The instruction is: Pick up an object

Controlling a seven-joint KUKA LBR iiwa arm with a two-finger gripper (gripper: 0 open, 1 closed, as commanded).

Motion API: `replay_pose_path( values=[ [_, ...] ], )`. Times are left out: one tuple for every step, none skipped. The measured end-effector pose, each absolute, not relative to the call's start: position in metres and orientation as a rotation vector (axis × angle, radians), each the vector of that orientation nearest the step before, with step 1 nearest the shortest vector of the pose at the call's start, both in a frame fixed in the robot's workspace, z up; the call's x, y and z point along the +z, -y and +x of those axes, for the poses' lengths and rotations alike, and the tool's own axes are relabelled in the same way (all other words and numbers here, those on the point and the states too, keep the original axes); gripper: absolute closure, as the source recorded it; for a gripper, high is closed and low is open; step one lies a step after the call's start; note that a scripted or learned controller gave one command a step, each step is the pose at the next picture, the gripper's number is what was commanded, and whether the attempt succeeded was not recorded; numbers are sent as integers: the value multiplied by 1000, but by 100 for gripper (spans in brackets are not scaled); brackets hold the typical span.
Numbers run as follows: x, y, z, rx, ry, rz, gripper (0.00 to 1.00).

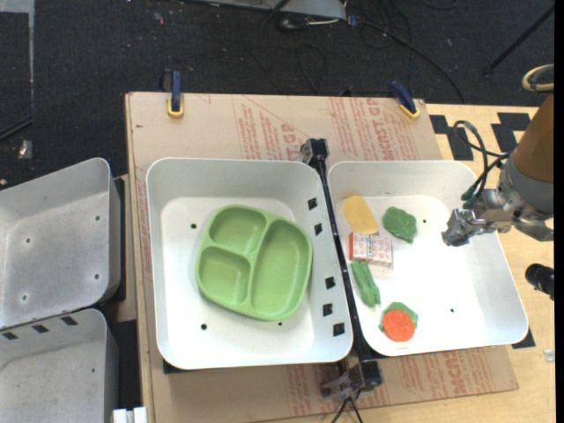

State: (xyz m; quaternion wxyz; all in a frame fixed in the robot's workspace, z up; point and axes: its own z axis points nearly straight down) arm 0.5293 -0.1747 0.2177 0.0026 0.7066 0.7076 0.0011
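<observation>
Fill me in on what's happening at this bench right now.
The arm's gripper hangs over the right bin, near its right side, with nothing visibly held. The yellow piece, green leafy piece, red-and-white packet, green pod and tomato lie untouched. A green divided plate fills the left bin.

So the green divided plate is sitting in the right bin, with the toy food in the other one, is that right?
Not quite. In the camera view the green divided plate lies in the left bin, not the right one. The toy food, including the yellow piece and the tomato, is in the other one, the right bin.
</observation>
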Motion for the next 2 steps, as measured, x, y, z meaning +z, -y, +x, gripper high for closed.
replay_pose_path(
  values=[
    [231, 175, 530, 2, -2222, 2217, 100],
    [240, 118, 533, 2, -2230, 2214, 100]
  ],
)
